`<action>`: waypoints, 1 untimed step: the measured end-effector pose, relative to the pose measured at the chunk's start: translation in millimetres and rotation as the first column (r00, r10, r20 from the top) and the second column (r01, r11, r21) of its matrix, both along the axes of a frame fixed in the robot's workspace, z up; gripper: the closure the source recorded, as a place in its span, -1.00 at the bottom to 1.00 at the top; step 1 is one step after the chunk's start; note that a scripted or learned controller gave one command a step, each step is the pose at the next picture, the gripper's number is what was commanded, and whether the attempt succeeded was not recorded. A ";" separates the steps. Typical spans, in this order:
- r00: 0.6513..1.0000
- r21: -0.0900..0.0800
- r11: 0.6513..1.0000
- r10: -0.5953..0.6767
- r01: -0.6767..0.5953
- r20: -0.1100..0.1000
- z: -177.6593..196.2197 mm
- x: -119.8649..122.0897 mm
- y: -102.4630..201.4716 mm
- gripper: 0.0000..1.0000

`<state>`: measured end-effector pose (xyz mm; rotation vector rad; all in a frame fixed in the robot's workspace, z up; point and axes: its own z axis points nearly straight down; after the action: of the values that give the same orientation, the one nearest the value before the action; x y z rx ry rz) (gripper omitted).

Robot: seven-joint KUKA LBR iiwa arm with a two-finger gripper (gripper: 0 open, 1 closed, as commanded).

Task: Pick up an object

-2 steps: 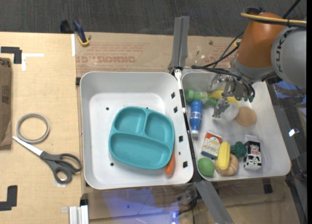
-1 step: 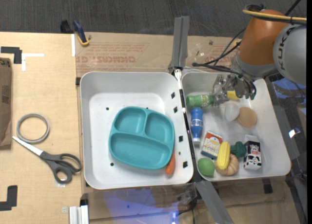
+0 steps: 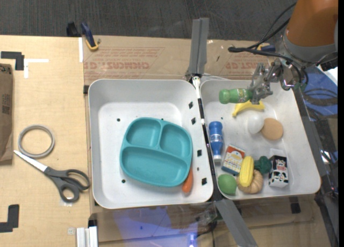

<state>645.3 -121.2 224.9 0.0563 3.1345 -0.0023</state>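
Tool (image 3: 260,91) low in right bin (image 3: 301,133), tips at banana (image 3: 248,108) — open or shut: can't tell. Green bottle (image 3: 235,95) just beside, egg (image 3: 272,129) a bit nearer cam — teal tray (image 3: 156,152) well off in other bin.

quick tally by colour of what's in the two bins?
Teal: 1, divided plate
Orange: 1, carrot
Green: 3, bottle, lime, small toy
Yellow: 2, banana, corn
Blue: 1, bottle
White: 1, egg
Tan: 2, ball, potato
Printed cartons: 2, snack box, cow-print carton
Total: 13
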 end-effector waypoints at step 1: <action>0.995 -0.013 0.994 0.104 -0.104 0.000 -129.7 -12.6 10.0 1.00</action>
<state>632.7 -111.3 95.2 -0.1074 3.1325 -0.0224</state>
